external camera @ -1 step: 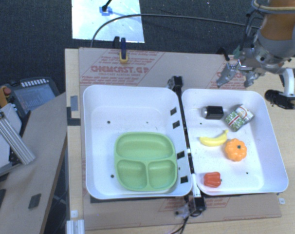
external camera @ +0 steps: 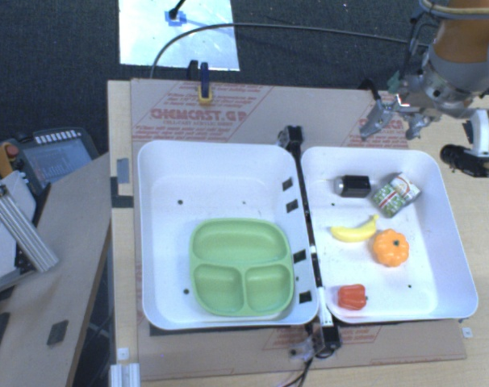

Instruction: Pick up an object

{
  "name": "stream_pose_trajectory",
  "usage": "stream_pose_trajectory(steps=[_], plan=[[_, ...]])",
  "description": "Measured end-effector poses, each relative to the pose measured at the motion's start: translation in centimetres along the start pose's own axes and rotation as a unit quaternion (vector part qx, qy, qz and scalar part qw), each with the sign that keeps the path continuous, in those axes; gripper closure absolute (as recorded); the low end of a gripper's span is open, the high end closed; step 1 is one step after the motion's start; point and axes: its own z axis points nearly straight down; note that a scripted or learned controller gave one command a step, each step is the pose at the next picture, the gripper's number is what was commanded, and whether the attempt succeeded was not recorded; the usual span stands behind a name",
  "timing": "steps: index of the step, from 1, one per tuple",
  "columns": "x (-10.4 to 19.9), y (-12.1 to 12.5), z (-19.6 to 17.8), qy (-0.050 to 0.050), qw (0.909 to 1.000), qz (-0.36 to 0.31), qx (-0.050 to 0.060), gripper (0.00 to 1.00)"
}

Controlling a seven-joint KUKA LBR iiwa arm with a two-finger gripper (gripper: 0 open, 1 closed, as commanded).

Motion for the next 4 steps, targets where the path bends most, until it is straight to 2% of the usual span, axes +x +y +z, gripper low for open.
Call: stream_pose_trajectory(steps=[2,3,4], plan=[[0.3,-0.5,12.0,0.0,1.0,0.001,0.002,0.0],[0.3,-0.2,16.1,0.0,1.0,0.001,0.002,0.0],[0.3,-0.1,14.8,0.0,1.0,0.001,-0.001,1.0]])
